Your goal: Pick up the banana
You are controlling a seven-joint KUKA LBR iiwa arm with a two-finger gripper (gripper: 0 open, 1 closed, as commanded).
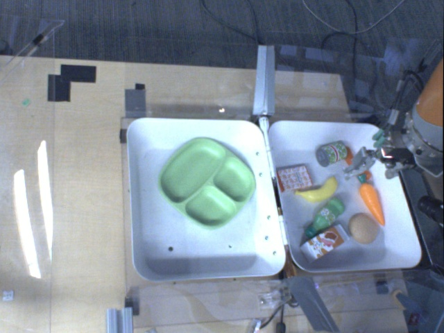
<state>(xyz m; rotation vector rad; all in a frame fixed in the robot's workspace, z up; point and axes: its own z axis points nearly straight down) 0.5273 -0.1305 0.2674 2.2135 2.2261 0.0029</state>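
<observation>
The yellow banana [317, 191] lies in the middle of the right bin [409, 252], its curve pointing up to the right. My gripper [369, 162] hangs over the bin's upper right part, about 75 pixels right of the banana and a little above it. It is close to the top of an orange carrot [372, 203]. Nothing shows in its grasp.
Around the banana lie a red-and-white box [293, 178], a small can [333, 152], a green bottle [325, 217], a brown ball [363, 228] and a red carton [325, 243]. The left bin [146, 255] holds a green divided plate [208, 180].
</observation>
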